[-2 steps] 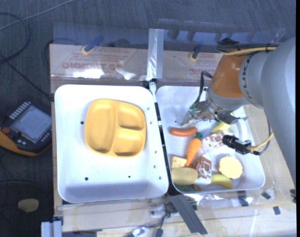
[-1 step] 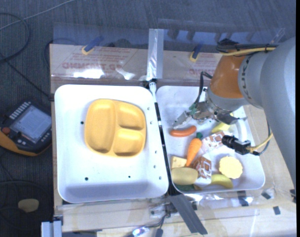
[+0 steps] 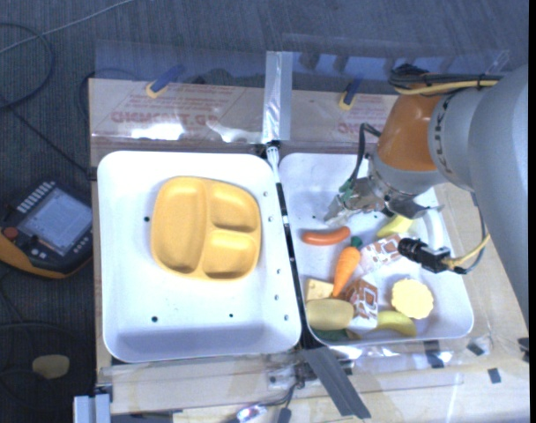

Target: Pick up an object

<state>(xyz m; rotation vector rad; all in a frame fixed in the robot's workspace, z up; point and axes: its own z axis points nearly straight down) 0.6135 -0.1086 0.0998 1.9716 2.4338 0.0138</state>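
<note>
potato (image 3: 329, 312), carrot (image 3: 345, 270) in right bin (image 3: 456, 324); yellow tray (image 3: 205, 226) in left bin (image 3: 127, 324).

We see dark blue-grey carpet (image 3: 56, 324) across the left and top of the frame. A thin pale cable (image 3: 92, 11) loops over it at upper left. A handheld control pad (image 3: 43, 227) with an orange edge lies at mid left. The wooden bench (image 3: 189, 104) fills the centre.

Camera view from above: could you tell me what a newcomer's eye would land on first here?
First the yellow divided tray, alone in the left bin. Then the grey and orange arm reaching into the right bin, its gripper just above a sausage and a carrot in a heap of toy food.
</note>
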